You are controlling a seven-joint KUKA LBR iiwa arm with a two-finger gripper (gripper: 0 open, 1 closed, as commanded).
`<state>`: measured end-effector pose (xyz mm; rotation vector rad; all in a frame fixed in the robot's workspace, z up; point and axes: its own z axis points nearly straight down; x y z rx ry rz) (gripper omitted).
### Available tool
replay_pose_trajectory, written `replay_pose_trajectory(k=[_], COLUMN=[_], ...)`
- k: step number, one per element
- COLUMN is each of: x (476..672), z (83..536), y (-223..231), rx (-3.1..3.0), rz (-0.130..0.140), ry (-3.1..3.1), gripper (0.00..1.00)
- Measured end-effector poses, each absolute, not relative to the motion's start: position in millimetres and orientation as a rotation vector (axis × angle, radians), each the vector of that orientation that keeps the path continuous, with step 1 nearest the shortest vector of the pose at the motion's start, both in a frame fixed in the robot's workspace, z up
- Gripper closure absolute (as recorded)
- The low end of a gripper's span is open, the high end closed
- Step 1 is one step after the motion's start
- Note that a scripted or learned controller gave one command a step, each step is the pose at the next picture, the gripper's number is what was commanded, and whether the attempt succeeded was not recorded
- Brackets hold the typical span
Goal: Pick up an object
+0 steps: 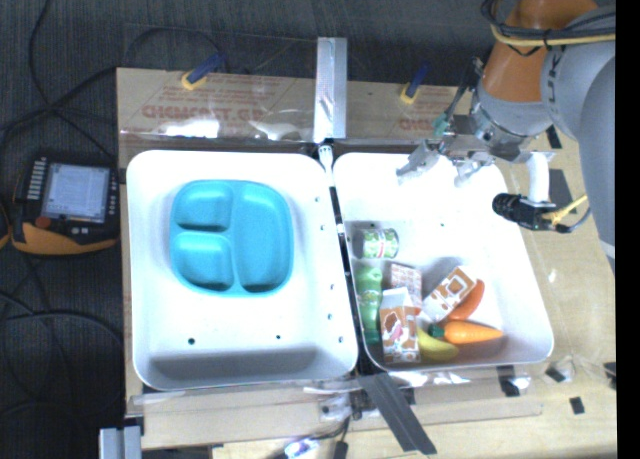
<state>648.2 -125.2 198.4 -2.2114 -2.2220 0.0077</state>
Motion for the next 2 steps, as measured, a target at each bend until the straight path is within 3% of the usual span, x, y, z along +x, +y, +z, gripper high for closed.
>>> replay_pose_trajectory(k=[1, 2], x=[596.9, 544.5], z=[105.8, 89.6], y=[-93.8, -101.3], rx=[-2.047, -1.666], rz=[0.007, -0.013], ry=[-2.372, -2.682], gripper=[0.0, 0.0])
